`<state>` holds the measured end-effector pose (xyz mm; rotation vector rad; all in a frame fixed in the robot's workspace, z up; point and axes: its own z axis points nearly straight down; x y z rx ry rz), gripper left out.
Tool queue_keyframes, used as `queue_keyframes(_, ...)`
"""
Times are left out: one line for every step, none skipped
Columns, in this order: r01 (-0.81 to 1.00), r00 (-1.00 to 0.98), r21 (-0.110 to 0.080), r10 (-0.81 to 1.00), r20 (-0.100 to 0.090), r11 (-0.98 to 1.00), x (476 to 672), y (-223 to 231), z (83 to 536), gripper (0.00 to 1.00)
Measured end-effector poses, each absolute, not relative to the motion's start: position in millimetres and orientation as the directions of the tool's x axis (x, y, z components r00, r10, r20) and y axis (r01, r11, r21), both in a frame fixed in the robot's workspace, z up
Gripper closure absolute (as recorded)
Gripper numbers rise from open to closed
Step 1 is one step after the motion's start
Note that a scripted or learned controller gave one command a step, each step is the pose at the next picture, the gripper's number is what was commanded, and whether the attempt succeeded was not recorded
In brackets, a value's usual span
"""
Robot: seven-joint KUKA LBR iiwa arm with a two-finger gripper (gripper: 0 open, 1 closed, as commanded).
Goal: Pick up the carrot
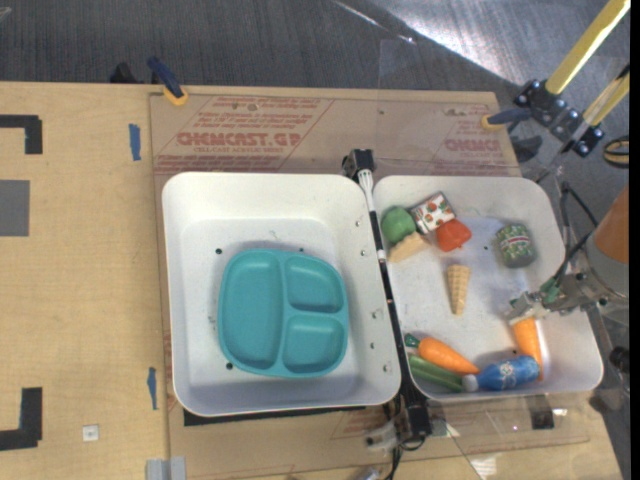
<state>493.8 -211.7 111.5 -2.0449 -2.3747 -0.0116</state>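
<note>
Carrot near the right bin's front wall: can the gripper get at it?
Probably yes: the carrot lies uncovered from above, but a green vegetable and a blue bottle crowd it, so a clean grasp looks tight.

Small orange plastic toy carrot w/ green leafy tip (444, 353) is lying on its side near the front edge of the right-hand shallow white bin (572, 268), toward its left corner. It's pointing diagonally, green end to the upper left, tapered end to the lower right. It's resting against a dark green veg piece (436, 374) just beneath it.
</note>
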Motion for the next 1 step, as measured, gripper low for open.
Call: queue_keyframes(0.997, 0.079, 0.004, 0.997, -0.001, -0.079, 508.1, -164.2, 139.7, 1.00)
